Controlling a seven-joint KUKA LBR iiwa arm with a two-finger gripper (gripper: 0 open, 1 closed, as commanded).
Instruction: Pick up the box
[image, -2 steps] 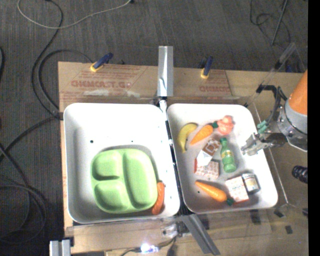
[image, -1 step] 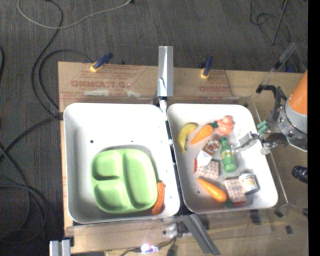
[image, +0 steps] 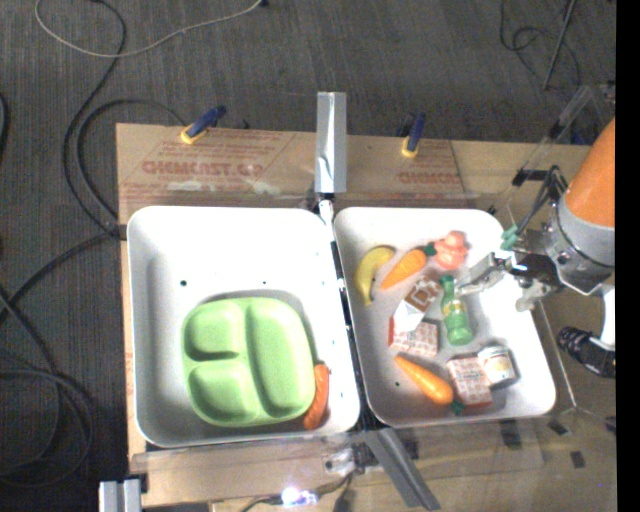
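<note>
Gripper (image: 497, 268) hangs open and empty over the right bin's (image: 520, 395) right edge; box (image: 418, 338) (white-ish) sits mid-bin.

The scene is seen from one fixed camera set above the worktop (image: 290, 165), looking down at a slant from a moderate height. Both white bins, the left bin (image: 150, 240) and the right bin (image: 520, 385), are taken in whole, with dark floor (image: 60, 130) seen beyond the worktop's far and left edges.
</note>
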